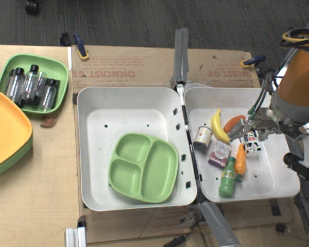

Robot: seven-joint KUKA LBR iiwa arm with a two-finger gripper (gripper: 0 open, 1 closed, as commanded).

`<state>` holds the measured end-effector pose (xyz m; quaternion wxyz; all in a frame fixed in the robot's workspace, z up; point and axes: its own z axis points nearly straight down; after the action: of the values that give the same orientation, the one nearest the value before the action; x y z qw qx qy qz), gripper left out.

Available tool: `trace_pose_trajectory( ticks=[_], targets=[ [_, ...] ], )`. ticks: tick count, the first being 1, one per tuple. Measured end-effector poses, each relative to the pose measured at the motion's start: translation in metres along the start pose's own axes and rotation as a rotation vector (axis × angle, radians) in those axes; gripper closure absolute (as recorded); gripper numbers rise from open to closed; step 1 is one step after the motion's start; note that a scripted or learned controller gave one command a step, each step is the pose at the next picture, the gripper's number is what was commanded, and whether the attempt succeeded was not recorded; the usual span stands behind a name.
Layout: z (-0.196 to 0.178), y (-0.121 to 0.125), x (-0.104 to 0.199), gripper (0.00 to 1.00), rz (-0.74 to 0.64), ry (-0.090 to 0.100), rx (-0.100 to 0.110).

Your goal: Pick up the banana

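Your banana (219, 126) lies in the right bin (278, 187), toward its far left, crowded by a can (201, 138) and a purple box (219, 154), so approach room is tight. It is yellow, curved, small. The tool (245, 131) hovers just right of it; I cannot tell its state.

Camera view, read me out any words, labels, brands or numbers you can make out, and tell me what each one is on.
"CHEMCAST", printed in red and upside down from this view, on the brown cardboard behind the left bin.
A second red print on the cardboard behind the right bin: partly hidden, unreadable.
Purple box: print too small to read.
Green bottle and small can: labels too blurred to read.
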<state>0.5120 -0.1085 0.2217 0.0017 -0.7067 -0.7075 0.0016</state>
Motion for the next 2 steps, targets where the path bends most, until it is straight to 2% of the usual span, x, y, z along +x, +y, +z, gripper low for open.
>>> trace_pose_trajectory(
  ticks=[1,2],
  targets=[
    [0.032,0.062,0.035,0.0,-0.011,-0.001,-0.001],
    [0.131,0.089,0.015,0.0,-0.112,-0.001,-0.002]
  ],
)
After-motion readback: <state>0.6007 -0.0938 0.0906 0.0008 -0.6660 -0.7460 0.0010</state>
